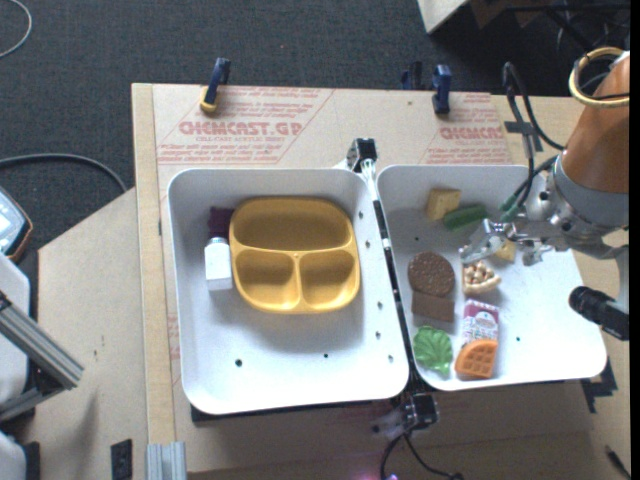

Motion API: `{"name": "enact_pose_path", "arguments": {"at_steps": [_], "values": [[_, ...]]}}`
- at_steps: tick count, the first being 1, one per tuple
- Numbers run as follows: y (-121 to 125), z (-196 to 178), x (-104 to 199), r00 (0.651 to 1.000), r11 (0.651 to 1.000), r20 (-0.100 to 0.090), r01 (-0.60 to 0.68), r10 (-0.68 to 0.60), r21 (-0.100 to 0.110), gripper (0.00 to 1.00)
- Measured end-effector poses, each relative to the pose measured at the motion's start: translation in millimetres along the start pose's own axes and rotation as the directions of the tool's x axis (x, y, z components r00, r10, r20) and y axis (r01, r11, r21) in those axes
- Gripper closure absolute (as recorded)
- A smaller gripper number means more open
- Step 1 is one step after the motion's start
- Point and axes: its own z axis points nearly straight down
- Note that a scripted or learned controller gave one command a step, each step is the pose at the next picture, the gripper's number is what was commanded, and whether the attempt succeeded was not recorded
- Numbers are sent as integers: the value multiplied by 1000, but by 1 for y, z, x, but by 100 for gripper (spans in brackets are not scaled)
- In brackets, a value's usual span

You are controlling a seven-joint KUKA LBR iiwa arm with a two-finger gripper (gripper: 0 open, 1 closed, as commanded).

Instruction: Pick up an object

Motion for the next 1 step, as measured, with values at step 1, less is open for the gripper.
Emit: {"name": "enact_pose_path", "arguments": {"at_steps": [1], "values": [[2,-6,0,1000,1000,1,2,-2,-13,0]]}}
